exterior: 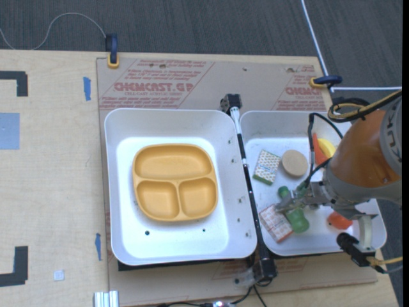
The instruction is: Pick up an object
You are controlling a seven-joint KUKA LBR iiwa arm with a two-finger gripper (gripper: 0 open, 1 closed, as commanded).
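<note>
Low in the right bin (268, 125), the gripper (295, 201) sits over a green bottle (296, 220); whether it grips is unclear. Around it lie a red-white packet (273, 223), patterned box (267, 165) and tan disc (294, 163); left bin (121, 178) holds a yellow tray (174, 181)

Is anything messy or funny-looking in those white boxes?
Nothing looks spilled or broken. The orange divided plate lies flat in the left bin. The right bin is a loose jumble: a patterned packet, a tan disc and a green toy by the gripper.
</note>
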